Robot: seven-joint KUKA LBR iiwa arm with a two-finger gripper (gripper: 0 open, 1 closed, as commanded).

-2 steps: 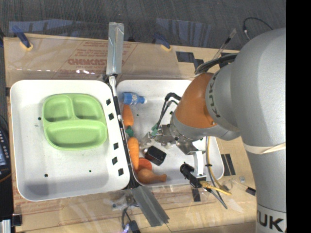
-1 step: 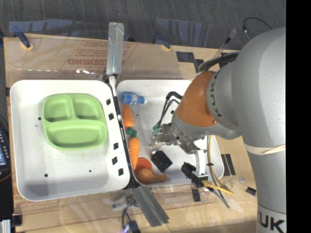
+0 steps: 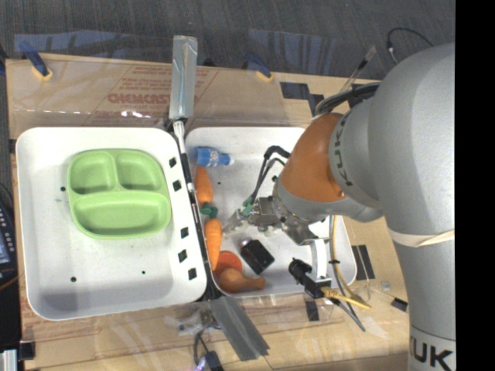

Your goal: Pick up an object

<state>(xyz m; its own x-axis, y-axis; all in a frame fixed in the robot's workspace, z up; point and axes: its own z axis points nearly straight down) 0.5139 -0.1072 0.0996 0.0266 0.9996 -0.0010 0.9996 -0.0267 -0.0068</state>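
In the right bin (image 3: 232, 141), my gripper (image 3: 246, 221) hangs low over the floor, reached in from the right under my orange wrist band. Whether my fingers (image 3: 232, 224) stand wide or narrow I cannot tell; the wrist hardware crowds them, and nothing is visibly held between them.

Candidate objects lie to the left of and below the gripper:
- A carrot (image 3: 213, 240) lies just left of the fingers, against the dividing wall, with its long axis running roughly along that wall. I judge it the nearest target.
- A second carrot (image 3: 203, 185) lies farther up along the same wall.
- A small black block (image 3: 257, 256) sits just below the gripper, tilted.
- A tan, gourd-like piece (image 3: 240, 282) lies at the lower edge, beside a red-orange item (image 3: 226, 261) I cannot name.
- A blue bottle (image 3: 209, 158) lies on its side near the top wall, well apart.

The left bin (image 3: 46, 284) holds a green divided plate (image 3: 120, 192); its compartments look bare.

Judgement: the pick is not yet made. The nearest carrot needs a short shift left, with the fingers closing across its width.
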